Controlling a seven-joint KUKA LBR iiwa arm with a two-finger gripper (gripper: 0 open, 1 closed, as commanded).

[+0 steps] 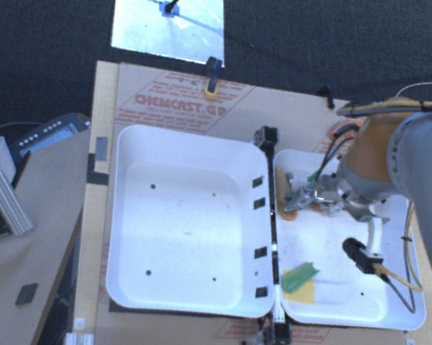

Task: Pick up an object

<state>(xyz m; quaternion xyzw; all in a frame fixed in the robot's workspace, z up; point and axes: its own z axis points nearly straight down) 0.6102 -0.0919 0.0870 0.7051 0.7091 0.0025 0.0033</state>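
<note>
The right bin (355, 314) holds a green block (299, 276) lying partly on a flat yellow piece (304, 294) near its front left corner. An orange object (290, 209) and a tan stick-like piece (283, 182) lie by the bin's left wall, further back. My gripper (301, 195) is low in the back left part of this bin, right above the orange object. Whether it touches the orange object is hidden by the metal wrist parts. The grey arm with its orange band (371, 152) reaches in from the right.
The left bin (186, 227) sits beside the right one, with black clips (263, 205) along the shared wall. A black connector (360, 254) and yellow cable (406, 281) hang from the arm over the right bin's right side.
</note>
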